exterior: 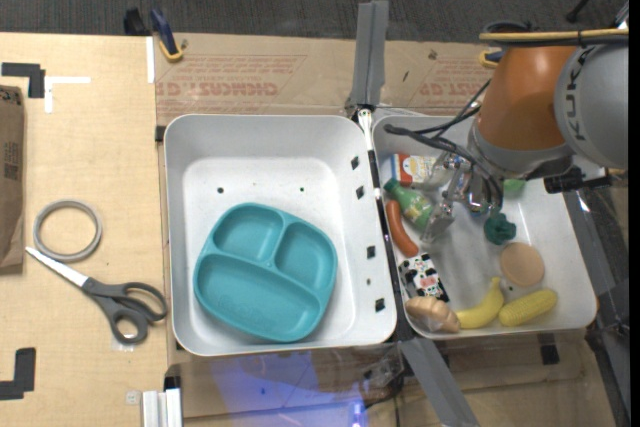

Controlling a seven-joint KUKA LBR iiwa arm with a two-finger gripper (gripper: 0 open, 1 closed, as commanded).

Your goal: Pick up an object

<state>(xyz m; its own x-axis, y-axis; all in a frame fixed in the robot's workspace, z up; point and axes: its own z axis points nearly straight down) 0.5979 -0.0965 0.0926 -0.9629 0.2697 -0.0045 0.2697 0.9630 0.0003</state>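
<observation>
Nearest the lens, along the front wall of the right bin (565,320): a tan mushroom-like piece (432,314), a banana (481,306) & a corn cob (527,306), set in a row left to right.

We take the toy food in the right bin as the task's things; no single target is marked. The gripper (447,203) hangs over the bin's left-centre, w/ the arm coming in from the right. Closest candidate, in our judgement: the green-capped piece (412,205) just left of the gripper. The red-orange sausage (401,227) lies just beyond it, long axis running front-to-back along the bin's left wall. We judge the coming move a short drop, w/ a shift left if the sausage is meant.

Finger state: we cannot tell. Metal parts & cables blur together there, and we can make out nothing held.

Counts, right bin: 1 sausage, 1 green-capped piece, 1 dark green lump (500,231), 1 brown egg (521,266), 1 black-&-white cow-pattern item (423,277), 1 banana, 1 corn, 1 mushroom piece, 1 red-white packet (412,164) at the back, partly hidden.

Outward: left bin (190,165) holds 1 teal divided plate (265,271). On the bench left of it: 1 pair of scissors (105,293), 1 tape roll (67,229).
</observation>
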